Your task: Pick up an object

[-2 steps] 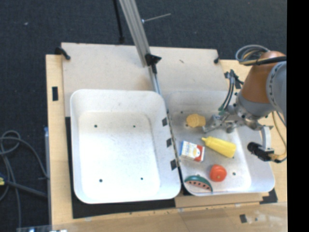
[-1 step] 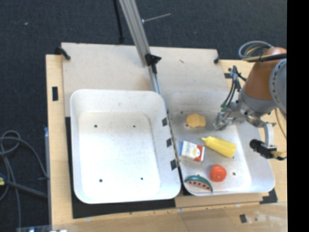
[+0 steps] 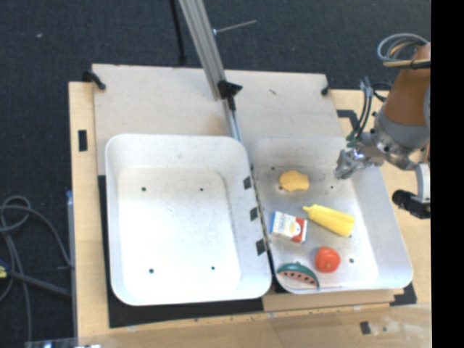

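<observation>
Camera view: gripper (image 3: pixel 346 165) above right bin (image 3: pixel 384 216).

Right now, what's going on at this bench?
A grey arm with an orange band reaches in from the right, its gripper hanging over the upper right part of the right bin. Nothing shows between its fingers. That bin holds a tan cookie-like piece, a yellow mustard bottle, a small carton, a red tomato and a watermelon slice. All lie apart from the gripper, so no pick has happened yet.
</observation>
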Robot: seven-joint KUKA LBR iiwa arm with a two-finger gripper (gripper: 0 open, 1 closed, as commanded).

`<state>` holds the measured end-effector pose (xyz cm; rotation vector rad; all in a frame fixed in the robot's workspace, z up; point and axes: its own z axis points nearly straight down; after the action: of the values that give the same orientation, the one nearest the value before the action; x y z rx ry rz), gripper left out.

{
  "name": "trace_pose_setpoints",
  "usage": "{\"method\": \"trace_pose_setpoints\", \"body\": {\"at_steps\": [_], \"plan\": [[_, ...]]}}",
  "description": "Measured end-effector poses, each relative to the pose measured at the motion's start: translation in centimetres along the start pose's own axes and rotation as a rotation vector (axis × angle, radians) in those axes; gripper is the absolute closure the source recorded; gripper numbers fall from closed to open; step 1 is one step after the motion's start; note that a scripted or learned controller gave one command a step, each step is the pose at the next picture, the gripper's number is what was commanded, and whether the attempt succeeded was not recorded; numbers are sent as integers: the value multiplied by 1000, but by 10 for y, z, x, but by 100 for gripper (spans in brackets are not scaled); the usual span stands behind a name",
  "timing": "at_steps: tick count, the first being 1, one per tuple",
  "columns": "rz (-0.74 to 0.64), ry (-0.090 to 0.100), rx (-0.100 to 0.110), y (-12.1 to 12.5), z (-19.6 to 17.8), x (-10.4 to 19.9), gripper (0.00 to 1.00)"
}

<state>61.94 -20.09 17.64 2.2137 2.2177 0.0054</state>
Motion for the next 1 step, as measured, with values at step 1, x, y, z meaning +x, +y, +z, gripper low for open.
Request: {"method": "trace_pose_setpoints", "body": {"at_steps": [1], "plan": [[-1, 1, 1, 6, -47, 3, 100]]}}
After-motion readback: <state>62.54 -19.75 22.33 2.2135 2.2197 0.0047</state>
